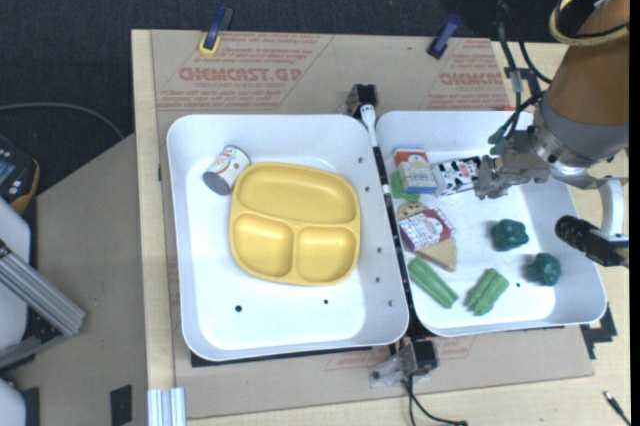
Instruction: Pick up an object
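The arm reaches in over the right bin point(590, 299), its gripper point(497, 176) low above the upper part of that bin, beside a small black-and-white patterned item point(458, 172); whether the fingers are spread or closed I cannot tell. In that bin lie a small carton with a blue and red label point(414, 170), a red-and-white packet point(424, 228), a tan wedge point(439, 256), two green vegetable pieces point(432, 282) point(487, 291) and two dark green broccoli-like lumps point(509, 234) point(544, 268). The left bin point(200, 304) holds a yellow divided plate point(295, 222); a small cup point(226, 170) lies tipped just beside its upper left corner. Both bins sit on a cardboard-covered surface point(160, 214).
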Controlling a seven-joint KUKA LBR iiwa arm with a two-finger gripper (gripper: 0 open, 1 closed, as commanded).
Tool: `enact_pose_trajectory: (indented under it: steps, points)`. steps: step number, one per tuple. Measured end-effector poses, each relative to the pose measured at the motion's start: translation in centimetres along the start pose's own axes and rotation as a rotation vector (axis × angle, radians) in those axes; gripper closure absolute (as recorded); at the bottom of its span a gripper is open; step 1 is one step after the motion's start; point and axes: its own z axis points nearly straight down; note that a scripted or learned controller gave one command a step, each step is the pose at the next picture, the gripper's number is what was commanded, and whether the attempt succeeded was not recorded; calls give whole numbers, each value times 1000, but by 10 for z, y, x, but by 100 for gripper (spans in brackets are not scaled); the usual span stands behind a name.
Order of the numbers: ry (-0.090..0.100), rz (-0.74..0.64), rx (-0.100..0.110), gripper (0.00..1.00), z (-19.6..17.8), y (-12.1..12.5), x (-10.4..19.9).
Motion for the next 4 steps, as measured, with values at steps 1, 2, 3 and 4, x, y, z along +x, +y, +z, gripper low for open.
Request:
enact_pose_trajectory:
  steps: [1, 2, 3, 4]
  points:
    - [-1, -2, -6, 100, -13, 3, 52]
    - [0, -2, -5, 100, -23, -3, 108]
    - [-1, 1, -1, 100, -18, -7, 140]
    - [-2, 5, -3, 100, -23, -10, 133]
